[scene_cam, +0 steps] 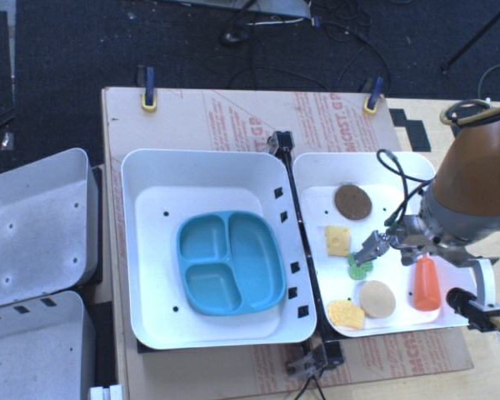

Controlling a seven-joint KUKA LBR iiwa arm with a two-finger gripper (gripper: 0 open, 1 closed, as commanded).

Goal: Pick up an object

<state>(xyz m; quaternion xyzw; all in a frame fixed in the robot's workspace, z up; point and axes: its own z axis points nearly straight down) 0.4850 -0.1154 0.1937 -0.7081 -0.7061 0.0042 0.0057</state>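
The right bin [317, 173] holds several small food-like items: a brown round cookie [352, 201], a yellow block [338, 240], a small green piece [360, 266], a beige round disc [377, 298], a yellow wedge [346, 313] and an orange carrot-like piece [426, 283]. My gripper [372, 247] reaches in from the right and hangs low over the middle of this bin. Its tip sits just above and to the right of the green piece, between the yellow block and the carrot. Whether it touches the green piece is unclear from this angle.
The left bin [150, 182] holds a blue three-compartment tray [230, 262]. A black divider [298, 232] runs between the bins. Two clamps [149, 88] [373, 95] hold the back edge of the board. A white bin lid [33, 215] lies off the bench at left.
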